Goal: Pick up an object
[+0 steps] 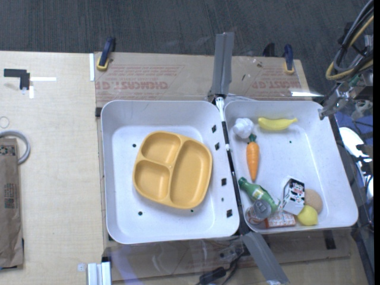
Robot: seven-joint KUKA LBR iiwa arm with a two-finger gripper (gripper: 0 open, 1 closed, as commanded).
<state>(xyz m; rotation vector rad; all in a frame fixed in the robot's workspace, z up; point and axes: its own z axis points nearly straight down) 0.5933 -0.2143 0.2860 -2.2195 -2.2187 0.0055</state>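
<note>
Your claw [332, 107] sits at the right bin's [332, 159] far right corner, above the rim; whether it is spread or pressed together you cannot tell from this slant. Nothing is lifted, so by my reading the whole pick is left to do. Candidates all lie in that bin: banana [276, 123], carrot [253, 160], green bottle [256, 192] and lemon [307, 216] (crowded at the near edge). The left bin [119, 177] holds a yellow divided plate [173, 169].
</note>
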